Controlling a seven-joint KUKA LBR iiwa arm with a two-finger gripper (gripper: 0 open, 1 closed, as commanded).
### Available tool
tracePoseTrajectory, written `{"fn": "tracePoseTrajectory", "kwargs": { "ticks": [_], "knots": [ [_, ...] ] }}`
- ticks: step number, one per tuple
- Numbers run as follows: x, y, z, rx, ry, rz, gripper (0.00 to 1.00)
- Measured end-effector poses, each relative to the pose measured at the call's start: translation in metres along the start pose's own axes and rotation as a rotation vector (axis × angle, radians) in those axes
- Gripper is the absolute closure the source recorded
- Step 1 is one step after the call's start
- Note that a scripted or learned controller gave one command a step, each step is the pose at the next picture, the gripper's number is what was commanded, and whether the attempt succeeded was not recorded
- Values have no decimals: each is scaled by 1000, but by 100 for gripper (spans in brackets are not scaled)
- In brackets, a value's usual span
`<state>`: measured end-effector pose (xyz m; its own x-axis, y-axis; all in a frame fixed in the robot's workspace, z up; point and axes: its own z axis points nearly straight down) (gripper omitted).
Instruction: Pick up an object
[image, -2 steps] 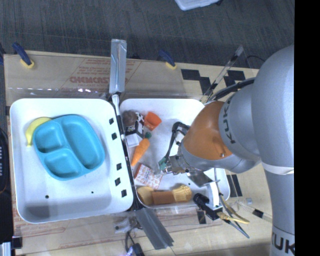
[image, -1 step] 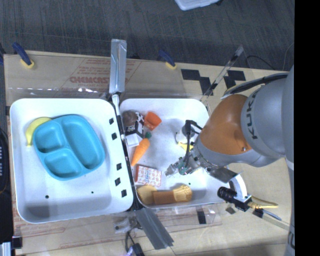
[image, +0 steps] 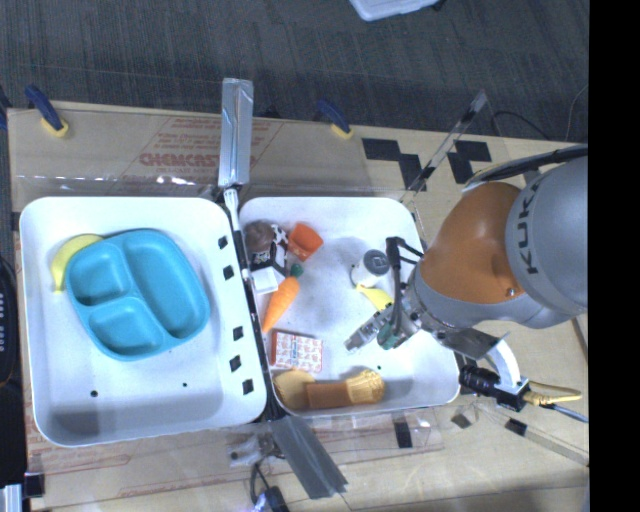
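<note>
Two shallow white bins sit side by side on the bench (image: 120, 150). The left bin (image: 40, 400) holds a blue divided plate (image: 138, 291) that lies flat, with a yellow object (image: 68, 254) showing from under its far left edge.

The right bin (image: 340, 215) carries the loose things. Along its left wall, toward the far side, lies a dark brown object (image: 260, 238) with a small black-and-white item (image: 276, 246) touching it, and an orange piece (image: 305, 240) just to the right. Nearer, an orange carrot (image: 279, 302) lies at a slant, its thick end pointing far and right. Below it rests a flat red-and-white patterned packet (image: 297, 350). At the near edge a tan, bread-like object (image: 330, 388) lies lengthwise along the wall.

Toward the right half of this bin stands a small white and grey round thing (image: 372, 265), and just near of it a yellow object (image: 375, 297), partly hidden by the arm.

The grey arm (image: 500, 250) with its orange band reaches in from the right. Its gripper (image: 378, 333) hangs low over the bare floor of the right bin, just near of the yellow object and to the right of the packet. Whether the jaws are released or clenched cannot be told; nothing is seen between them.
</note>
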<state>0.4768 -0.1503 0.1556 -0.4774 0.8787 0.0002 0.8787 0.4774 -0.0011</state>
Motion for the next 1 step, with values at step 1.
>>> {"fn": "tracePoseTrajectory", "kwargs": {
  "ticks": [1],
  "knots": [
    [-29, -10, -50, -1, -1, 315, 100]
  ]
}}
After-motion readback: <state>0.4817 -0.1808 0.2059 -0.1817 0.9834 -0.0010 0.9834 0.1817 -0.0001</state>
